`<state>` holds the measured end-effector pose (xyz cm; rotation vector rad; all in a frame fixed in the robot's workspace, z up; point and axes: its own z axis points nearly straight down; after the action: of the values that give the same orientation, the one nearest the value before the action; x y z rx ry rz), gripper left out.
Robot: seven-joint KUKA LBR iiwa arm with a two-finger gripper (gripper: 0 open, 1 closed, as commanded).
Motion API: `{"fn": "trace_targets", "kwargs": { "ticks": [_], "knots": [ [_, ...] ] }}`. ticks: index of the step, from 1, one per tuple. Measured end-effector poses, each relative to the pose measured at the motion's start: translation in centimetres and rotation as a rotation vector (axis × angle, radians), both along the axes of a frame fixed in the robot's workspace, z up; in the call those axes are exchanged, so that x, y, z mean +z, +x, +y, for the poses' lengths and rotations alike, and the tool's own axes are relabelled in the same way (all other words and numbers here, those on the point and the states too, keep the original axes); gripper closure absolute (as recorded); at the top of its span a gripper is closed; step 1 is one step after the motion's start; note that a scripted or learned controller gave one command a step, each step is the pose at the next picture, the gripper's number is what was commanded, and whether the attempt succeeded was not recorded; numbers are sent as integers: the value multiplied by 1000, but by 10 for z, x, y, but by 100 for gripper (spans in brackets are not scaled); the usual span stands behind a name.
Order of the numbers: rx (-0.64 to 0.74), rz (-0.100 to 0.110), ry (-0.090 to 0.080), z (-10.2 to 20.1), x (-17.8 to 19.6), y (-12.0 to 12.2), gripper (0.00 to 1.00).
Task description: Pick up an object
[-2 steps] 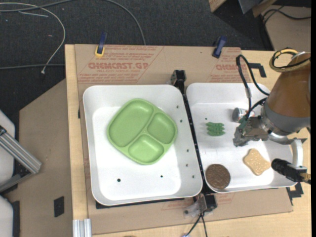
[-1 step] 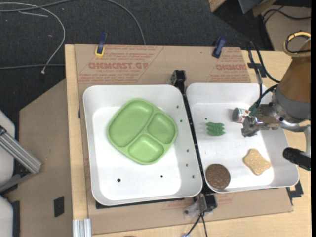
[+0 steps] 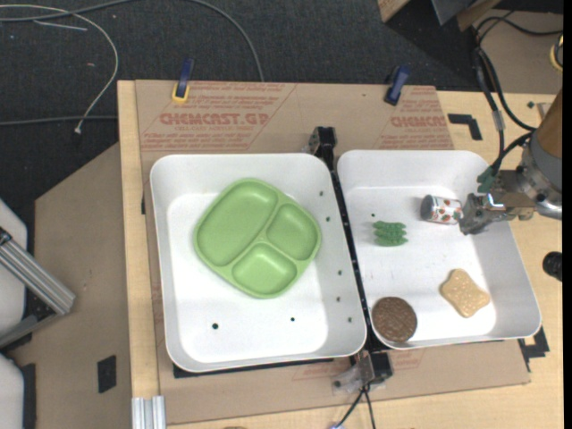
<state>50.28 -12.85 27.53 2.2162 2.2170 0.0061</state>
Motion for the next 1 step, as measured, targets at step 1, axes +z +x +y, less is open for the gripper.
{"fn": "trace_targets", "kwargs": {
  "ticks": [1],
  "knots": [
    [5, 11, 4, 49, -17, 15, 100]
  ]
}}
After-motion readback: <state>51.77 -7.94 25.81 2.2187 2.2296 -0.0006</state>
